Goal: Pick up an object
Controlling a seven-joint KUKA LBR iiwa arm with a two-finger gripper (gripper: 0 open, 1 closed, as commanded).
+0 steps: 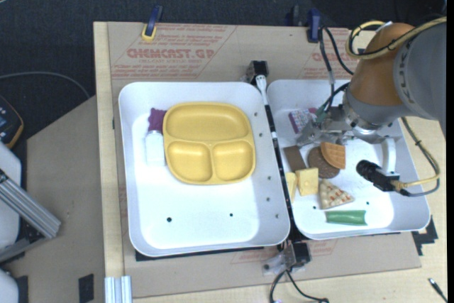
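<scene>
While reaching in from the right, hanging the gripper (320, 130) low over the right bin (408, 206), just far of a round brown disc (330, 155), leaving open floor mainly along that bin's right side. Hiding the pincer under wrist and cables, not showing whether spread or pressed together. Crowding just near of the disc: a yellow block (307, 181), a speckled wedge (333, 194), a flat green strip (346, 217); taking up much of the left bin (206, 216), a glossy yellow three-section tray (209, 140).
</scene>
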